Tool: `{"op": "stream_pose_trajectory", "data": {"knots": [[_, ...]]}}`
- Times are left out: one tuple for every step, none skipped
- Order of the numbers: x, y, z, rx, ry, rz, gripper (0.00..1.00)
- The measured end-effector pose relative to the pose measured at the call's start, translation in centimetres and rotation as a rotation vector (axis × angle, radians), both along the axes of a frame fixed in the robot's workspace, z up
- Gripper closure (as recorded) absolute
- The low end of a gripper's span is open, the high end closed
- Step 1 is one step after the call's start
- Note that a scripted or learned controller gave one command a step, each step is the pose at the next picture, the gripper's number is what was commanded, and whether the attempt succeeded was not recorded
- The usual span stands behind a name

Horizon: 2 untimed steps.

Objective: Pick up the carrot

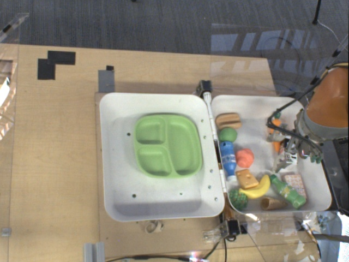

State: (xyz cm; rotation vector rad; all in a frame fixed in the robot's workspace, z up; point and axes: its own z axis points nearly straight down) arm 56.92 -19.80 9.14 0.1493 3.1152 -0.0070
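While the left bin [109, 146] holds 1 green tray [166, 145], jaws [283, 156] (grip unreadable) hover.

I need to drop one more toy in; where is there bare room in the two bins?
Left bin: bare floor rings the green tray, widest along the near wall. Right bin: crowded down its left side and near edge, from hot dog to banana; the gripper works mid-bin.

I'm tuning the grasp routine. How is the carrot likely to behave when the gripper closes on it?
The carrot looks like a small, smooth toy, so probably stiff and light. Its rounded shape may let it roll or slip sideways. The gripper partly hides it, so its exact shape is uncertain.
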Motion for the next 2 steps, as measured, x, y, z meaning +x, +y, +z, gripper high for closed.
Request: {"op": "stream_pose_trajectory", "data": {"knots": [[6.5,-0.6,-0.2,0.007,0.006,-0.198,0.0],[6.9,-0.5,1.3,0.005,-0.007,-0.191,1.0]]}}
